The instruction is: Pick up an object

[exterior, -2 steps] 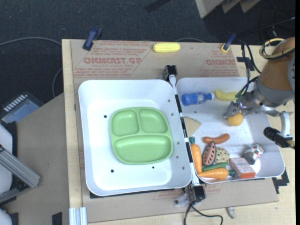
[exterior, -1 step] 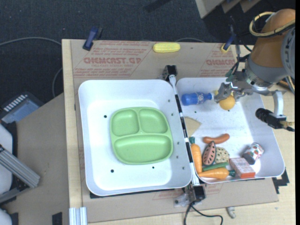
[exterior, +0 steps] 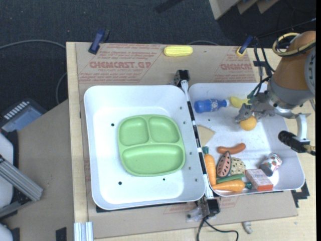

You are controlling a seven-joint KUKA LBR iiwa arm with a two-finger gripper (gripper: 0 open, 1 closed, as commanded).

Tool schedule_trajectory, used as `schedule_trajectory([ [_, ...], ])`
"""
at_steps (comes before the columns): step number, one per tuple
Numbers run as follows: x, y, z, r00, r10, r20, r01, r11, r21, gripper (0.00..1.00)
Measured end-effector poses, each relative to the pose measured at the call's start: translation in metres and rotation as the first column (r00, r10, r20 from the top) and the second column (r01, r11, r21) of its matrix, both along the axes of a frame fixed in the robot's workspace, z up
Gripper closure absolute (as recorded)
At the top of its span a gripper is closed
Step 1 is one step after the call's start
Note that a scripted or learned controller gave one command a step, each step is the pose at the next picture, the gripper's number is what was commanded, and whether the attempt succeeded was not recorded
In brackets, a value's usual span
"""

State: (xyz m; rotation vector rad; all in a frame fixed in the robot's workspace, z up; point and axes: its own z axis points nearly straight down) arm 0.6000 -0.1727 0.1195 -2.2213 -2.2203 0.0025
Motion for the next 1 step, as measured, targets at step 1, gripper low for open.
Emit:
schedule_trajectory([
  [1, 0.0016, 0.0874, 0.0661, 1.0, 0.004, 0.006, -0.004, 1.0, 0.001, 1.0],
])
